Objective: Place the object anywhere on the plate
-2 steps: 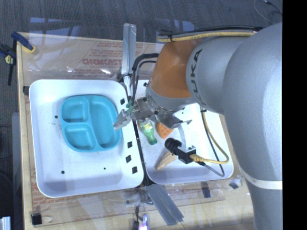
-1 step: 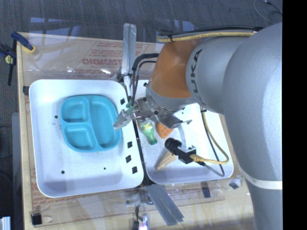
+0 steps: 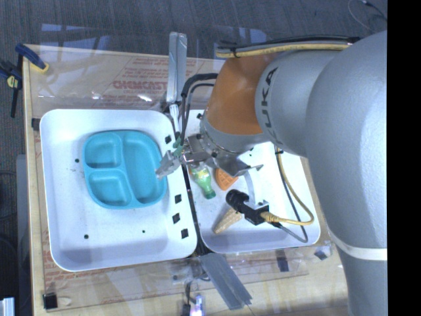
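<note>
A blue plate [image 3: 123, 168] with three compartments lies in the left white bin [image 3: 62, 239]. My gripper [image 3: 169, 162] hangs at the plate's right edge, just left of the wall between the two bins. I see nothing clearly held in it. In the right bin [image 3: 296, 232], a small green bottle [image 3: 205, 184] lies just right of the divider, below the wrist. An orange piece [image 3: 225, 178] sits beside the bottle, partly hidden by the arm. A tan ice-cream cone [image 3: 225, 222] lies nearer the front of that bin.
The large grey arm [image 3: 316, 110] with its orange band covers most of the right bin's back half. Small black squares [image 3: 178, 209] mark the divider. A metal upright [image 3: 176, 64] stands behind the bins, and a grey bracket [image 3: 223, 282] lies in front.
</note>
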Controlling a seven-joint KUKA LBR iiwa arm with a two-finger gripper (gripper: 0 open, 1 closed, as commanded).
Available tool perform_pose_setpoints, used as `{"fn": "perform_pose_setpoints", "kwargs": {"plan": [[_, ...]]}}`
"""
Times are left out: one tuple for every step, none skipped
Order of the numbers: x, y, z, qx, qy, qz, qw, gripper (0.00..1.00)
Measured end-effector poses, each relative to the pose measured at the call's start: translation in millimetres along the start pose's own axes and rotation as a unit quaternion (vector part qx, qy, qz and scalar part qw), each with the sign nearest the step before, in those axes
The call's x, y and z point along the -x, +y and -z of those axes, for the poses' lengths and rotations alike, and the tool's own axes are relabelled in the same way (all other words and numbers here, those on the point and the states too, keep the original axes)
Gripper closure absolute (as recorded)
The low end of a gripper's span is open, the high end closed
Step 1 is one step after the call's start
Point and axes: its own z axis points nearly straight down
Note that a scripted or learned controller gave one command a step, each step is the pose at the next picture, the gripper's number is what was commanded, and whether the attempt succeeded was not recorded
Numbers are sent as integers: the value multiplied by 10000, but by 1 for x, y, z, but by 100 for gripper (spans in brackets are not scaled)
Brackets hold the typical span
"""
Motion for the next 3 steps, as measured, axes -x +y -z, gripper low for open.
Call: {"fn": "perform_pose_setpoints", "kwargs": {"plan": [[0, 0, 0, 0, 0, 0, 10000, 0], [0, 1, 8, -13, -4, 29, 10000, 100], [0, 1, 8, -13, -4, 29, 10000, 0]]}}
